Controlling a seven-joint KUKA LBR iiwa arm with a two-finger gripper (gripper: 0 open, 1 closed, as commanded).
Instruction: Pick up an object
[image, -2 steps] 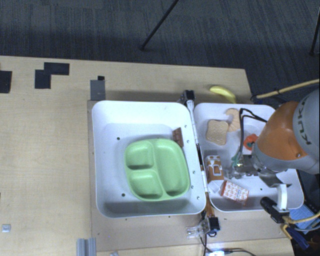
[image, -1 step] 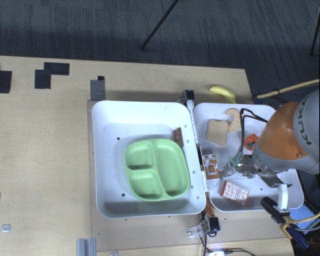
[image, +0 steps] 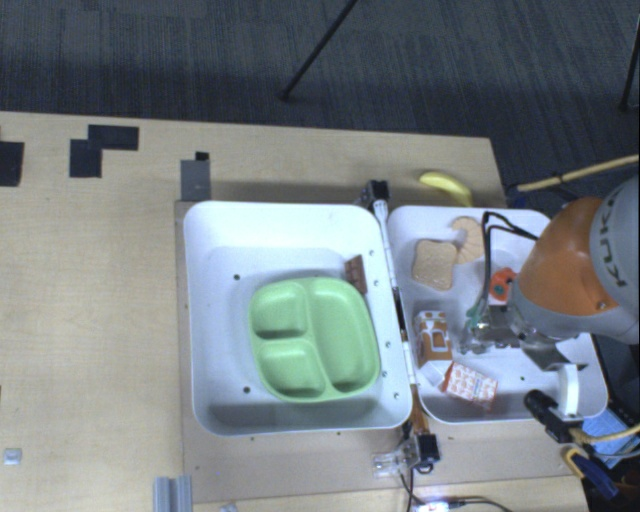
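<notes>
Two shallow white bins are seen side by side on the surface (image: 100, 330). The left bin (image: 215, 250) is occupied by a green divided tray (image: 312, 337), w/ a small brown item (image: 355, 270) lying at its upper right edge. The right bin (image: 590, 385) is where the pickable things are found: a tan bread-like slice (image: 434, 264) near the top, an orange-and-white carton (image: 433, 335) in the middle, and a red-patterned packet (image: 468, 382) toward the lower edge. A yellow banana-like thing (image: 445, 184) is seen outside the bins, on the surface just above the right one.

The arm (image: 570, 270) is reached in from the right, and the claw (image: 478, 330) is lowered into the right bin, just beside the carton and above the packet. Whether the claw is released or clenched cannot be told from this slant; nothing is seen gripped.

The step in hand is judged to be the descent onto a target, prob. the carton or the packet. For a good grasp, one item should be centred under the claw, approx. square to its narrow side, and the neighbour should be kept clear so that two things are not pinched together. The bin wall and the middle divider should be avoided. The lift should be made straight up, slowly, so that a weak hold is shown early.
</notes>
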